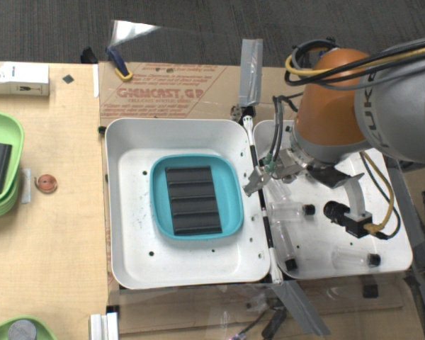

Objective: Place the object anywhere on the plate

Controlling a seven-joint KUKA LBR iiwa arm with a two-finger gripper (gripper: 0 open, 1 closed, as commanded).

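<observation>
Gripper (269,174), seen from above, hangs over the seam between the two bins; whether it is open or closed cannot be told, and nothing is seen in it. Dark ribbed object (193,200) lies flat on the teal plate (229,190) in the left bin (127,239). Arm (340,105) covers much of the right bin (389,250).

Squarish teal plastic plate (196,197) with rounded corners, sitting flat in the middle of the left white bin, dark grey ribbed rectangular block (193,199) lying flat across its centre, long side running front to back
</observation>
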